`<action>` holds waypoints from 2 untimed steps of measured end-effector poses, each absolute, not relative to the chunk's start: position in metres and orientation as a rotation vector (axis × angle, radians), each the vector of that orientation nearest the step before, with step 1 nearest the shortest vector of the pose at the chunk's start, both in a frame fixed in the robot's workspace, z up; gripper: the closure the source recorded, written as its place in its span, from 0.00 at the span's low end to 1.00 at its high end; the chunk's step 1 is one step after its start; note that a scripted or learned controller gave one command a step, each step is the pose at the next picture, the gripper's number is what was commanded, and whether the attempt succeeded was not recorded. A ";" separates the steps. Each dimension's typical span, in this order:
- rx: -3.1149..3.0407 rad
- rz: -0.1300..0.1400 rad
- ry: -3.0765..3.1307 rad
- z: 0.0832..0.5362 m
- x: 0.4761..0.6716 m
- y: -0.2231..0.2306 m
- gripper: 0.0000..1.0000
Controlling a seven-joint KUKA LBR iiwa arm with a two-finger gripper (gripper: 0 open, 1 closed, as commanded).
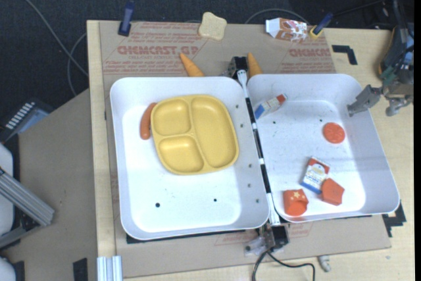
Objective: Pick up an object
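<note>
1. My pincer [381, 101] sits at the right bin's [368, 201] far right rim; I can't tell its opening.
2. Red disc [334, 133] lies near it; carton [315, 176] and red blocks [331, 192] sit lower.
3. Yellow tray [195, 133] fills the left bin [131, 207].

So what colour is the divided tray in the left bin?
Yellow tray, shown in the camera view.
</note>
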State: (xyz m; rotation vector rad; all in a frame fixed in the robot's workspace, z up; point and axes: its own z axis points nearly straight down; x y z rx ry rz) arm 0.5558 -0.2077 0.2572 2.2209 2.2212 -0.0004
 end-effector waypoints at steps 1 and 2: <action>2.220 0.000 2.222 0.084 0.604 -0.205 0.00; 2.222 0.000 2.223 0.104 0.558 -0.161 0.00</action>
